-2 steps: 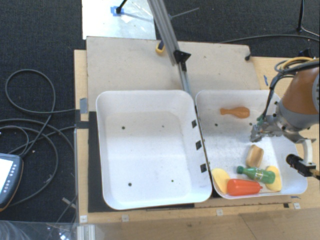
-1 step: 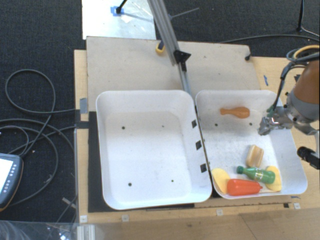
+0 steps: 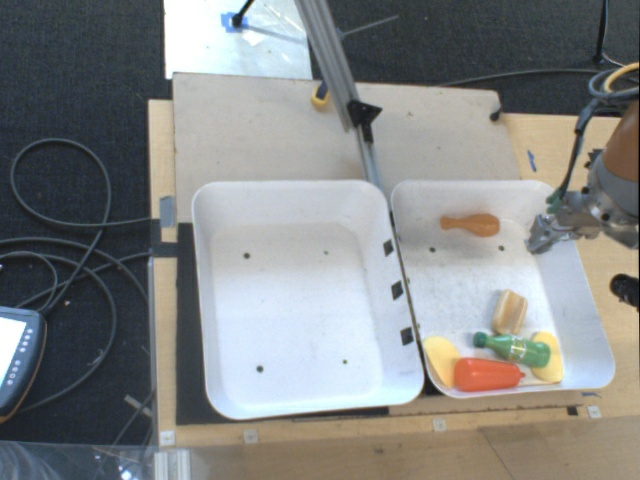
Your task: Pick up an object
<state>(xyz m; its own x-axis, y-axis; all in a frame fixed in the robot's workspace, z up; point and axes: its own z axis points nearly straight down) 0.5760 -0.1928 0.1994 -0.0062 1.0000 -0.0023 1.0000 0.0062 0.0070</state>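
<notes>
Several small objects lie in the right bin (image 3: 570, 298). An orange drumstick-shaped toy (image 3: 471, 225) rests near its far side. A tan bread-like piece (image 3: 509, 312) lies lower down. In the near corner sit a green bottle (image 3: 512, 346), a red-orange carrot-like piece (image 3: 488, 373), a yellow piece (image 3: 441, 354) and another yellow piece (image 3: 545, 351). My gripper (image 3: 545, 230) hangs at the bin's far right edge, right of the drumstick toy, with nothing visibly between its fingers.
The left bin (image 3: 215, 268) stands beside the right one, a divider with black clips (image 3: 397, 290) between them. A slanted metal pole (image 3: 335, 58) crosses the back board. Cables (image 3: 60, 218) and a tablet (image 3: 15, 358) lie on the floor at left.
</notes>
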